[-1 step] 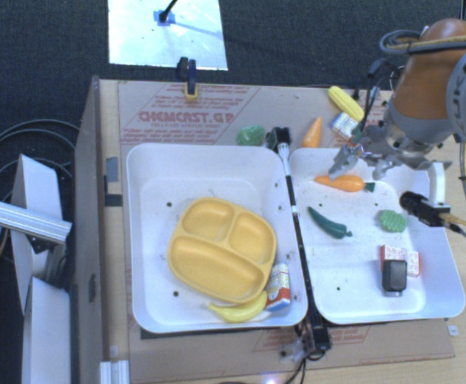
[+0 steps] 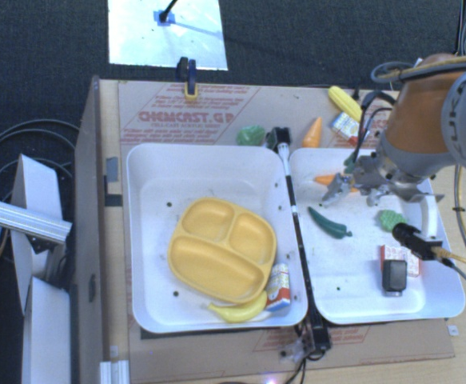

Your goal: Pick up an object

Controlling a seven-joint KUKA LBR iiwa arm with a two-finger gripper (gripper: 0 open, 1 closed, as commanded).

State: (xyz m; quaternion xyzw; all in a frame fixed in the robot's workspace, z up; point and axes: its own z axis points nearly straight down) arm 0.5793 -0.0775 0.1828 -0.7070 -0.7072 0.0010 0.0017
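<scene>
My gripper (image 2: 352, 197) hangs low over the back of the right bin (image 2: 352, 294), its two silver fingers spread open and nothing between them. An orange carrot-like piece (image 2: 325, 180) lies just left of the fingers, partly under the gripper body. A dark green chili (image 2: 328, 221) lies on the bin floor a little below and to the left of the fingertips. To the right are a light green toy (image 2: 392, 219), a red and white packet (image 2: 399, 254) and a black block (image 2: 393, 277).
The left bin (image 2: 149, 214) holds a yellow divided plate (image 2: 221, 248), a banana (image 2: 239, 310) and a small tube (image 2: 279, 286). Behind the bins on the cardboard lie a yellow corn (image 2: 344, 100), an orange cone (image 2: 313, 132), a green lump (image 2: 251, 135) and a black clamp (image 2: 280, 138).
</scene>
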